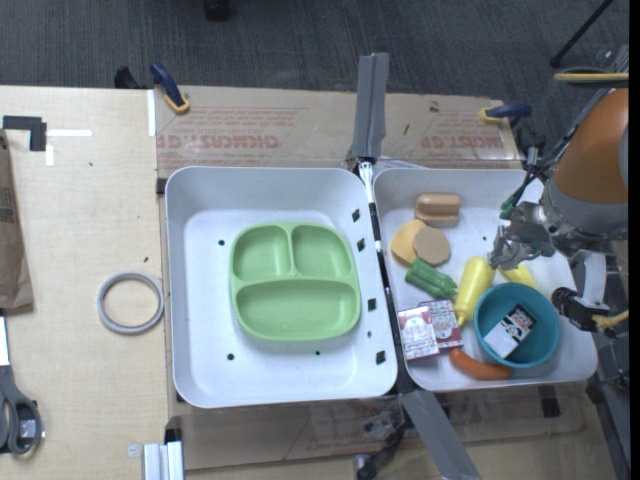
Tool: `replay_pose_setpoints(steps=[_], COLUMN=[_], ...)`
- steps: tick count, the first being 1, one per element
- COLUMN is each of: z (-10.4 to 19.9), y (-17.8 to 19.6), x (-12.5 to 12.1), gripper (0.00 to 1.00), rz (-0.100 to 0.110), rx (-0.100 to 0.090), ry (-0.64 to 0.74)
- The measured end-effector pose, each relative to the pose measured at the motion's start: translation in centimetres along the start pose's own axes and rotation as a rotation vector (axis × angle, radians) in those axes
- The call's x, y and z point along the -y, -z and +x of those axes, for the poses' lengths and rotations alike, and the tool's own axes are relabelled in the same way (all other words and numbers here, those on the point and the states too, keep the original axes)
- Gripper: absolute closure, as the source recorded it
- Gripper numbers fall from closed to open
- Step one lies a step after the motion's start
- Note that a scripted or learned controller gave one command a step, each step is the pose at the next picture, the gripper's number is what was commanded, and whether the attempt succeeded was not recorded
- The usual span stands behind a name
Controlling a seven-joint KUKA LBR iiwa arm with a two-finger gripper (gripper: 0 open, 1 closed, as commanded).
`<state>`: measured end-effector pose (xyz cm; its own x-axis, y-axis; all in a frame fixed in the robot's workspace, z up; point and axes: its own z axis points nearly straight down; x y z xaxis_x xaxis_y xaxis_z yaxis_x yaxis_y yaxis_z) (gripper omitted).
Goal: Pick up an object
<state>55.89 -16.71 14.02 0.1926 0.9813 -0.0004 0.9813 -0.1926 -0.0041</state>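
metal gripper (512,248), grip unclear, above round glossy blue bowl (516,326).

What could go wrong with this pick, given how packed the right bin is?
1. Crowding: the pincer hangs over tightly packed items, the yellow corn piece against the blue bowl, so the fingers may nudge a neighbour or catch two things.
2. Bowl rim: it stands higher than the flat items nearby; a descent beside it could clip the rim.
3. Wall: the pincer sits near the right bin's far-right wall, leaving little room there.
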Motion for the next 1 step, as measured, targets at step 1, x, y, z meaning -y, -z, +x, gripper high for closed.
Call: replay_pose_setpoints(steps=[1], z=[2.86], y=[-5.05], x=[0.20], gripper=[0.00], rz=[0.002], rx=[0.000], ry=[-0.420])
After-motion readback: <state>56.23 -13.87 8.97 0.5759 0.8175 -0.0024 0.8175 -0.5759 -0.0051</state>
